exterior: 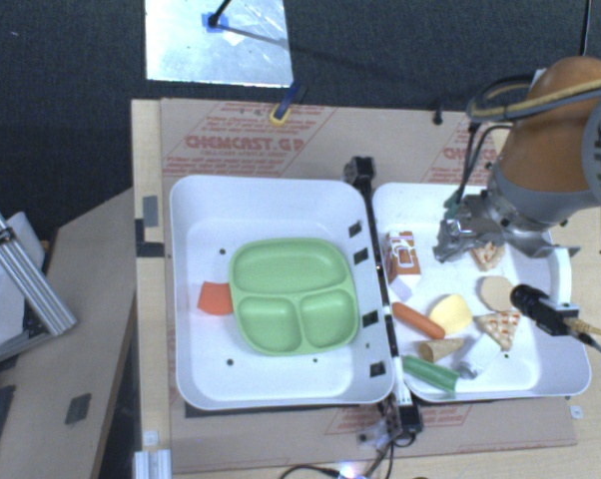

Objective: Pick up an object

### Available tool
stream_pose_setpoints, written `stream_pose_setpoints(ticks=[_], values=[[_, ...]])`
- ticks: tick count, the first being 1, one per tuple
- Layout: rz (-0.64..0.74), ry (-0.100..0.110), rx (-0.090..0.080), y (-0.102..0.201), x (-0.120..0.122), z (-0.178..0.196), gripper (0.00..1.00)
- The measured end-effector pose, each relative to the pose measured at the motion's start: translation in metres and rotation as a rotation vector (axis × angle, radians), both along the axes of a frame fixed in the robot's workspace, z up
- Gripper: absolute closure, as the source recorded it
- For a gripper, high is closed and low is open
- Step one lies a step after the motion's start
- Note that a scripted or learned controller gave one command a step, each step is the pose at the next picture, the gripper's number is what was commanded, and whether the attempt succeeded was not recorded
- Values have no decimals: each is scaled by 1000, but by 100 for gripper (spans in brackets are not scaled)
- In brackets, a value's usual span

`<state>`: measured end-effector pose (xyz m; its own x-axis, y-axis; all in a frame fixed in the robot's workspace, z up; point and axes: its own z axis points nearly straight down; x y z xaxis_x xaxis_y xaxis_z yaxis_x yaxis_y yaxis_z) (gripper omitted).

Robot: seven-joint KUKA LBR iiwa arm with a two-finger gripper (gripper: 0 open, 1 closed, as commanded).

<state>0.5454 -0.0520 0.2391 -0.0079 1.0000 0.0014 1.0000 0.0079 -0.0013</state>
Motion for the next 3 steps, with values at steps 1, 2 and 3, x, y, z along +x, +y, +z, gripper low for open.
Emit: stream_pose_setpoints(ticks=[1,2,3], values=[[0,2,0,25,-42,-20,100],[0,0,0,46,-55,-23,100],[-7,-5,-2,33,-62,-7,100]])
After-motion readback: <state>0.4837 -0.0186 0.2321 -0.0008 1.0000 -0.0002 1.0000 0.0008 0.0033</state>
